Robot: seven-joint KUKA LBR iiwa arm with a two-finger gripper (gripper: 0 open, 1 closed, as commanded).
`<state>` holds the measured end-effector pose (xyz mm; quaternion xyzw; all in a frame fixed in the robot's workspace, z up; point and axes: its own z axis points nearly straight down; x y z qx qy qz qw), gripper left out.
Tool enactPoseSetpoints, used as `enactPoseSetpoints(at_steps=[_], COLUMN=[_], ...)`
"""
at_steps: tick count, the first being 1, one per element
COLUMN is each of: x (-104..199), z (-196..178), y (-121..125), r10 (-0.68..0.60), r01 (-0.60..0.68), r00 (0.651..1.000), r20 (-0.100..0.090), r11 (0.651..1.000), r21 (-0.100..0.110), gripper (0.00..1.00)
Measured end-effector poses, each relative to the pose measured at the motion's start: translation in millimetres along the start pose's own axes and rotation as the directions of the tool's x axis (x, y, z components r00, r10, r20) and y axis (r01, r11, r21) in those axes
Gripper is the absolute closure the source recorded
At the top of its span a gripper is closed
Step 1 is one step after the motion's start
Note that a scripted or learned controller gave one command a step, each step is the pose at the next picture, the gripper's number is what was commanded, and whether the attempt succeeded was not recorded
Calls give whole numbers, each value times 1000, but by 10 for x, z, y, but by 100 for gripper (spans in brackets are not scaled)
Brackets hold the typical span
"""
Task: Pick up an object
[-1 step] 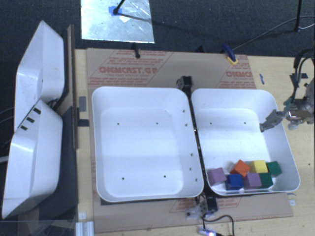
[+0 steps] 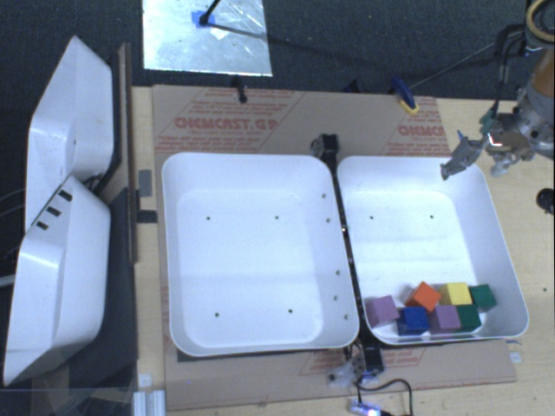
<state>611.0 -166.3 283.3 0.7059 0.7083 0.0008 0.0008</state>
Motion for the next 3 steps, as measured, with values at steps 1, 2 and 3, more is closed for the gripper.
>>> enactPoseSetpoints(at_steps=[1, 2, 3], x=[232, 105, -21], z=[-1411, -2586, -1310], y=[451, 633, 603], r10=[0, 3, 4], r01=[0, -3, -4], r00=[1000, 1000, 1000], r20=[2, 2, -1], r11=[1000, 1000, 1000], r21=[-10, -8, 9], gripper=[0, 0, 0])
